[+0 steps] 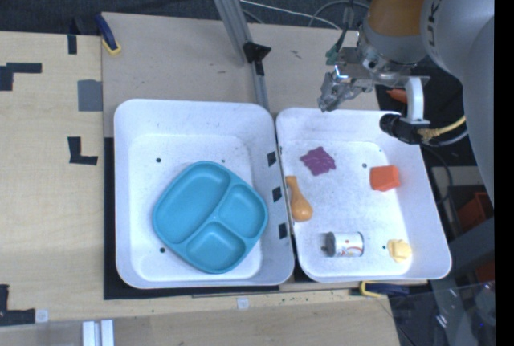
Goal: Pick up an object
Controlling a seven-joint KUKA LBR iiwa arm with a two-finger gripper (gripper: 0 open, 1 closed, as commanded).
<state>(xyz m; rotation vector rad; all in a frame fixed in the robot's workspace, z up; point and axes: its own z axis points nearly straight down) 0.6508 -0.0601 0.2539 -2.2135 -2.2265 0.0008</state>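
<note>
Grey two-finger gripper (330, 99) above far rim of right shallow white bin (418, 260), finger state indiscernible; flat purple piece (318, 160) lying below

Dark letters run along the grey arm (462, 11) near the orange band, cut off and too partial to read.

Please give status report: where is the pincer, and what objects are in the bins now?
Pincer over right bin's far rim, holding nothing seen. Purple piece nearest; orange block, small can beyond. Blue tray in left bin.
</note>
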